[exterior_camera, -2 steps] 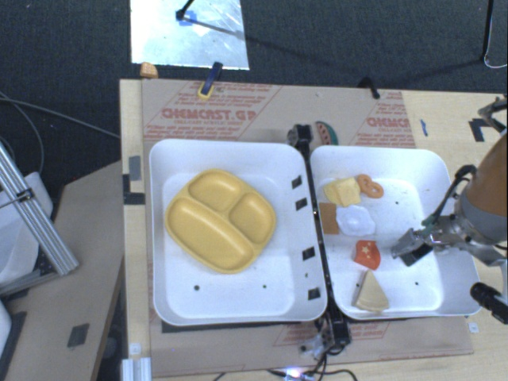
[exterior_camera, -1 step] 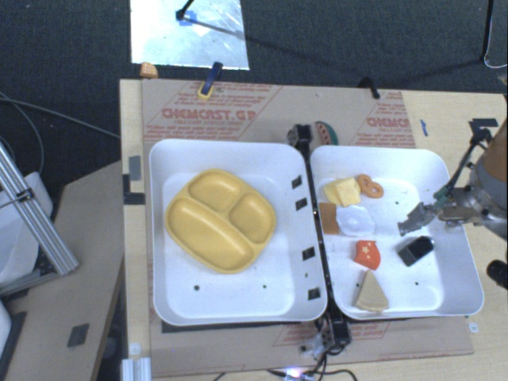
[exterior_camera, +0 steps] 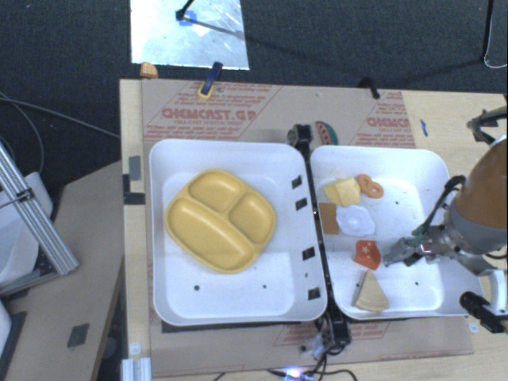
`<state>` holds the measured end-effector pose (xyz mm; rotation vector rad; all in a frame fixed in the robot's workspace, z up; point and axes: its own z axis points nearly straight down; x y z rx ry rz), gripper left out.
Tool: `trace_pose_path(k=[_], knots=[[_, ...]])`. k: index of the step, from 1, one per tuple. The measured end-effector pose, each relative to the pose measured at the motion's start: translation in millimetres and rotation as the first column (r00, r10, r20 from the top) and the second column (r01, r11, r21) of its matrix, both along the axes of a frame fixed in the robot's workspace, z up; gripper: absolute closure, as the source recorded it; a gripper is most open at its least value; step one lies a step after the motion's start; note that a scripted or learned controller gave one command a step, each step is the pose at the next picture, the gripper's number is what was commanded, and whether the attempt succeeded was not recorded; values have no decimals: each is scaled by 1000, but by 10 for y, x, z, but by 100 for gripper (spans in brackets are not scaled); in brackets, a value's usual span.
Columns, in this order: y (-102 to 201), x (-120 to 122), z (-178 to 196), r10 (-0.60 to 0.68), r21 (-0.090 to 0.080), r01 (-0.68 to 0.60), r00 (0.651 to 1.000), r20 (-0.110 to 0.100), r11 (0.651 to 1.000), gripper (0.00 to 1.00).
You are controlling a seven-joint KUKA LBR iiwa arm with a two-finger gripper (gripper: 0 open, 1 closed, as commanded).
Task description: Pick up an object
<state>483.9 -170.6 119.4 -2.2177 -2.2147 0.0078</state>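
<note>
The right bin (exterior_camera: 413, 292) holds several small pieces: a yellow block (exterior_camera: 344, 191), an orange ring (exterior_camera: 369, 186), a white flat piece (exterior_camera: 355, 221), a red-orange piece (exterior_camera: 366, 254) and a tan wedge (exterior_camera: 370, 294). My gripper (exterior_camera: 397, 255) reaches in from the right, low over the bin floor. Its tip sits just right of the red-orange piece. Nothing shows between the fingers.
The left bin (exterior_camera: 182, 292) holds a yellow divided plate (exterior_camera: 220, 220). A black divider with clips (exterior_camera: 313, 228) runs between the bins. A brown card (exterior_camera: 326, 218) lies at the right bin's left edge. Cardboard (exterior_camera: 262, 109) lies behind the bins.
</note>
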Motion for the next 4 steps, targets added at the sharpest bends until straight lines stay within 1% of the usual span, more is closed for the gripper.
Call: trace_pose_path(k=[1, 2, 3, 4], knots=[[475, 61, 1262, 12, -3, -11, 1000, 24, 1000, 0], [-95, 7, 63, -2, -2, 2, 1000, 3, 1000, 0], [482, 284, 708, 12, -1, -12, 1000, 17, 1000, 0], [956, 39, 1420, 11, 0, -11, 1000, 18, 1000, 0]])
